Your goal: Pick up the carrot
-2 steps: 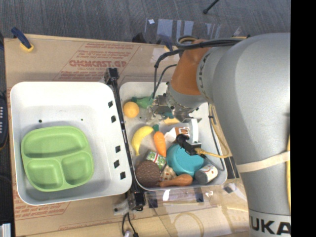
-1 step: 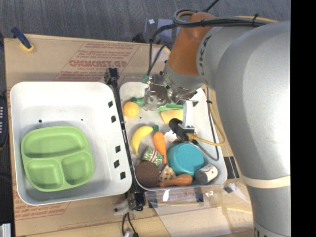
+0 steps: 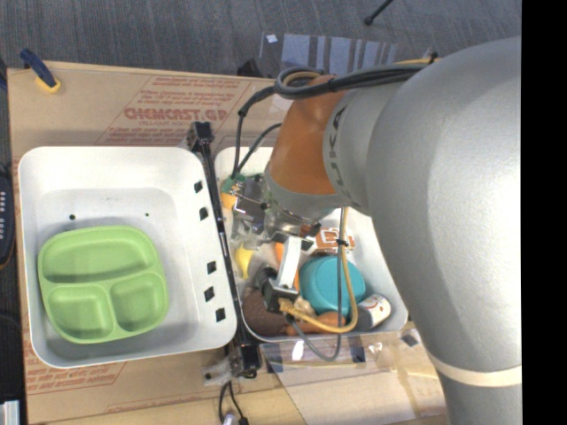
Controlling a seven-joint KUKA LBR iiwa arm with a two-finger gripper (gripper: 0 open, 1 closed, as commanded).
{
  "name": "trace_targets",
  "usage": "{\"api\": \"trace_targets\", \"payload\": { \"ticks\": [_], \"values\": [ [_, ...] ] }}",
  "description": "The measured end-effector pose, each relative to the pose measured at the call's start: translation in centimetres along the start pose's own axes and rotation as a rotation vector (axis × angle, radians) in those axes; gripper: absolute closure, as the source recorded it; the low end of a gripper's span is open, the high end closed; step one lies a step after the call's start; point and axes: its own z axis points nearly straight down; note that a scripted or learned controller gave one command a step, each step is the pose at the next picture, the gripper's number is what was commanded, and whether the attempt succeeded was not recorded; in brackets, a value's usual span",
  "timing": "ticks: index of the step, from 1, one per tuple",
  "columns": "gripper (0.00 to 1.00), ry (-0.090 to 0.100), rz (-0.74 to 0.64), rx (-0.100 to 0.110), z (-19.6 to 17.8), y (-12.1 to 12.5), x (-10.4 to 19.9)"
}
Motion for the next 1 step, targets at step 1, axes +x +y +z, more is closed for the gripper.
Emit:
{"api": "trace_targets", "payload": {
  "ticks": [1],
  "values": [
    [1.00, -0.002, -0.008, 0.010, -0.89, -0.02, -0.01]
  ]
}}
